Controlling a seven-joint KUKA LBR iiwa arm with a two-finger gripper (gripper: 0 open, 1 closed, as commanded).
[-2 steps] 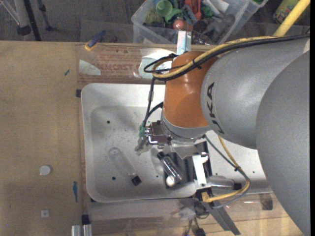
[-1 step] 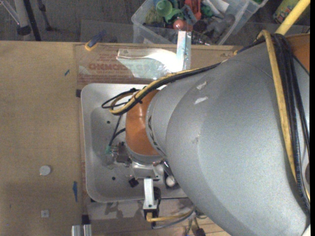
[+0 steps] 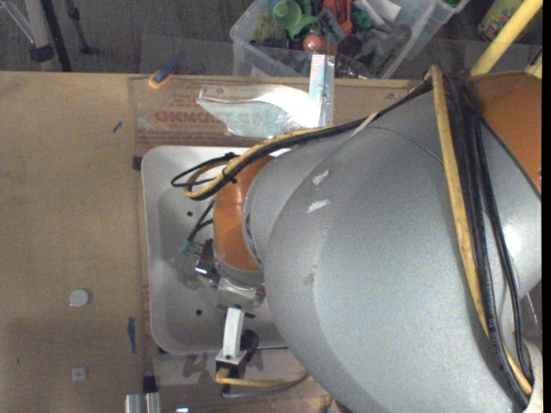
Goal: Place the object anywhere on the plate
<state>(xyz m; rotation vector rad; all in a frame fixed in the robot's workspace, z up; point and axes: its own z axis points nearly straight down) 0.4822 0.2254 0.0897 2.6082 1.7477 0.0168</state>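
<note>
My grey arm covers most of the camera view, and its orange band hangs over the left white bin. Below the band, the gripper reaches down toward the bin floor, mostly hidden by the wrist. A small greenish and dark shape sits at its tip; I cannot tell whether that is an object or part of the gripper. A white bracket sticks out from the wrist near the bin's front edge. Black and yellow cables loop over the bin's back part.
A clear tub of colourful toys stands beyond the bench. A crinkled clear plastic sheet lies behind the bin. The wooden bench stretches left, with a small grey disc on it.
</note>
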